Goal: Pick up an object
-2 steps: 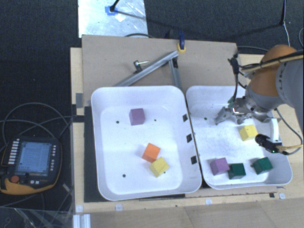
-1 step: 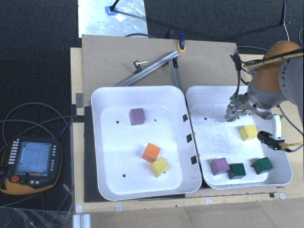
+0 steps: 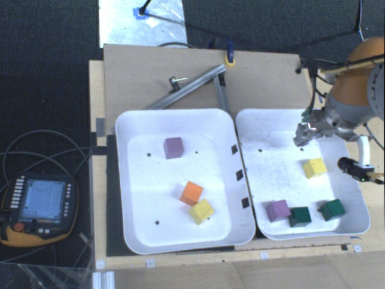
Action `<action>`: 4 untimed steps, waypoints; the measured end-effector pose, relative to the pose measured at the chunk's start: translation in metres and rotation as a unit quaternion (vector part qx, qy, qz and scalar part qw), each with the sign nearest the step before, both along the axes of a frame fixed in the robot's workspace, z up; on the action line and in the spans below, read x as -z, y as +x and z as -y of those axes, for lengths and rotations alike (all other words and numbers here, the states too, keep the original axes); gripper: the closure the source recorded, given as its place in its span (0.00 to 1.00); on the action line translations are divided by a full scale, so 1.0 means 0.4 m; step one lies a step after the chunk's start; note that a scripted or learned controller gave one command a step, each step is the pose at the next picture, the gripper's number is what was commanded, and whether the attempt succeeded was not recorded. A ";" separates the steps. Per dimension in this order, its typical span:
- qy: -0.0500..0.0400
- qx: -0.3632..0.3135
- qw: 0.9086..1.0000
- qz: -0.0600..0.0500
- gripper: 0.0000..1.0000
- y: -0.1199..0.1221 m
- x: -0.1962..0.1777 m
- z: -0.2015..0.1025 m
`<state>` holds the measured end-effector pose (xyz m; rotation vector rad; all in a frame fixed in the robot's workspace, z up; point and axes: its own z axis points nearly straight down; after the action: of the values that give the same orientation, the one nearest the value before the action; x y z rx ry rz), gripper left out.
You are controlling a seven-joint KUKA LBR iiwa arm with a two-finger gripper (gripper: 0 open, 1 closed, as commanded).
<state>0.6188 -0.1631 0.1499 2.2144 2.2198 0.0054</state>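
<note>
We look down on a tan bench (image 3: 258, 71) standing on dark carpet (image 3: 42, 47). At the upper left of the frame a shiny silver sheet (image 3: 141, 14) lies on the floor, and at the lower left a control pendant (image 3: 39, 206) with a lit screen rests among black cables. A metal bar (image 3: 186, 88) lies slantwise across the back of the bench.

The grey arm (image 3: 355, 104) comes in from the upper right, its orange band (image 3: 355, 71) above the wrist, and bends down toward the right bin. Its gripper (image 3: 304, 134) hangs over the upper part of that bin, above and a little left of a yellow block (image 3: 314, 168), apart from it; we cannot tell whether the claw is apart or together.

The left bin (image 3: 129, 155) holds a purple block (image 3: 173, 147) near its upper middle, and lower down an orange block (image 3: 191, 192) touching a yellow cube (image 3: 201, 211). The right bin (image 3: 258, 122) holds the yellow block at its right centre and, along its lower edge, a purple cube (image 3: 278, 210) just beside a dark green block (image 3: 299, 216), with a second green block (image 3: 331, 209) near the lower right corner
</note>
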 end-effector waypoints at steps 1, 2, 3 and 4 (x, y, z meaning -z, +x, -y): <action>0.000 -0.001 1.000 0.000 1.00 0.007 -0.112 0.008; 0.000 -0.001 1.000 0.000 1.00 0.011 -0.213 0.009; 0.002 -0.004 1.000 -0.003 1.00 -0.027 -0.239 -0.122; 0.002 -0.004 1.000 -0.004 1.00 -0.066 -0.208 -0.249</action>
<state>0.5925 -0.0634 0.2330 2.2122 2.2343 0.0007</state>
